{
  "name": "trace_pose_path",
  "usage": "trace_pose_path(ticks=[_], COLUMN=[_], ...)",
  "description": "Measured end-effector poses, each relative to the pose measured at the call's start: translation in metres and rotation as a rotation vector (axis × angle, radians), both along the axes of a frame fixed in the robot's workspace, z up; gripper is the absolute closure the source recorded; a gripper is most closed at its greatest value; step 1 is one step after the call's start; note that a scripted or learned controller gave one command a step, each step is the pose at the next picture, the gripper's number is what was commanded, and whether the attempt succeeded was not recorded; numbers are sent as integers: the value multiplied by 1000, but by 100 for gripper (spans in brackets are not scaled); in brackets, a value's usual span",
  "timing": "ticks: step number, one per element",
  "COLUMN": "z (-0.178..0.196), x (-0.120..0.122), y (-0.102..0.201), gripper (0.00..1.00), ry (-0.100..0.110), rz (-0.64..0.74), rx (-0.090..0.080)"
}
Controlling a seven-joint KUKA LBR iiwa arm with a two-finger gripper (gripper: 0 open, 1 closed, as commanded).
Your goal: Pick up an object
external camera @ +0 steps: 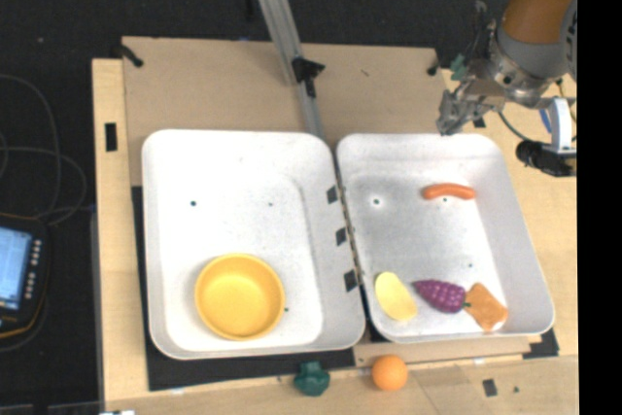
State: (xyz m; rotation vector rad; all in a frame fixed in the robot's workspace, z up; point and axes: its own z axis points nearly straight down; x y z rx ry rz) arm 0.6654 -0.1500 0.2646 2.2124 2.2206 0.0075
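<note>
Bench (112,238) is carrying two white bins side by side, left bin (238,160) and right bin (408,160), both sitting on a dark mat (155,369). Orange ball (389,372) and a small green object (312,379) are lying on the bench at the near edge, just in front of the gap between bins. Slanted metal pole (277,15) is rising behind them.

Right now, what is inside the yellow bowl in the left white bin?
The round yellow bowl shows only its own bare yellow inside, with nothing in it. The patch of left white bin floor beneath it is covered.
</note>
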Motion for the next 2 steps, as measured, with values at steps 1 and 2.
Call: trace_pose_path(ticks=[1,2], z=[30,14], x=[1,-17], y=[0,42], gripper=[100,100], ry=[3,9], rz=[1,0], rx=[1,1])
